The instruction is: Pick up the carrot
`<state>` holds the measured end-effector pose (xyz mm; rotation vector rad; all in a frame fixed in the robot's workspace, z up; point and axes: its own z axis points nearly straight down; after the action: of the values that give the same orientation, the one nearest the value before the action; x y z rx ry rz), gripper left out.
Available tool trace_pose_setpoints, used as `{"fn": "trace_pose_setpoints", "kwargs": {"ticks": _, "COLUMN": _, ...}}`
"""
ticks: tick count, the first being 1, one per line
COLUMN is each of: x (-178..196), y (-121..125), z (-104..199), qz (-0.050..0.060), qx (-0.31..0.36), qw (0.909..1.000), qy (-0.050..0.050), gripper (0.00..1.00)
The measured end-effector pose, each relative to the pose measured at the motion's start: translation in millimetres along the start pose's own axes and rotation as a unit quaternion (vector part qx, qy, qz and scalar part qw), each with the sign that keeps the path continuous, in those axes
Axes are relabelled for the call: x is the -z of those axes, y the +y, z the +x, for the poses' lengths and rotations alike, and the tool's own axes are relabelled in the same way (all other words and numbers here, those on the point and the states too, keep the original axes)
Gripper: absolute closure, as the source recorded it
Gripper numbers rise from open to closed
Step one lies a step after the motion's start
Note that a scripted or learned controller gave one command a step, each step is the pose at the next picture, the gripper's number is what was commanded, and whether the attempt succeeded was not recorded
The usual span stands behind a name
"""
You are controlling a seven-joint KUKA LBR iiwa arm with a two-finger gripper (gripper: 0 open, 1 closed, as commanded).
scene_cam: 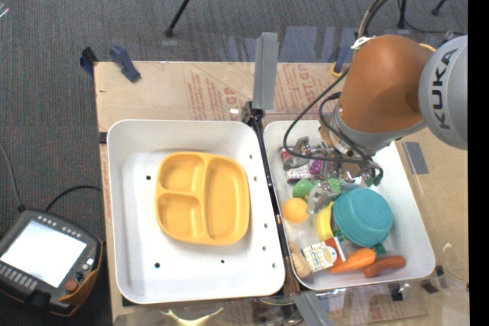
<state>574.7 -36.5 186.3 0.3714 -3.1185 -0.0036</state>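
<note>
Beside the teal bowl [364,216], at its lower edge, the carrot [353,263] lies slanted near the front wall of the right bin [419,229], with a red sausage-shaped toy [385,265] touching or nearly touching its right end and a small carton [322,253] just to its left. The gripper [330,181] hangs above the bowl's upper left, over a green toy [304,188] and close to an orange ball [295,210]; I cannot tell how it is set, since wrist hardware and cables crowd that spot. It is well apart from the carrot, with the bowl and a yellow piece [324,224] between them.

Likely trouble, as I judge it: the carrot is hemmed in, so a descent could land on the sausage toy or the carton instead, or pinch two things together. Its closeness to the bin wall leaves little room on that side, and its tapered, slanted shape may let it slip out of a grasp made off-centre. The bowl's rim could also be knocked on the way across.
</note>
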Motion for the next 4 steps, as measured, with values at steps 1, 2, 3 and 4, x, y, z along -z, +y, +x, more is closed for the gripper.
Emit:
{"fn": "trace_pose_setpoints", "kwargs": {"ticks": 1, "x": -101.5, "y": -34.3, "z": 49.1, "qz": -0.001, "qx": -0.006, "qw": 1.0, "qy": 0.003, "gripper": 0.0}}
{"fn": "trace_pose_setpoints", "kwargs": {"ticks": 2, "x": 3.0, "y": 27.6, "z": 83.9, "qz": 0.001, "qx": -0.028, "qw": 0.9996, "qy": -0.003, "gripper": 0.0}}
{"fn": "trace_pose_setpoints", "kwargs": {"ticks": 3, "x": 9.4, "y": 29.2, "z": 83.8, "qz": 0.0, "qx": -0.026, "qw": 0.9997, "qy": 0.0, "gripper": 1.0}}
{"fn": "trace_pose_setpoints", "kwargs": {"ticks": 4, "x": 166.4, "y": -16.7, "z": 71.2, "qz": 0.004, "qx": -0.027, "qw": 0.9996, "qy": -0.008, "gripper": 1.0}}
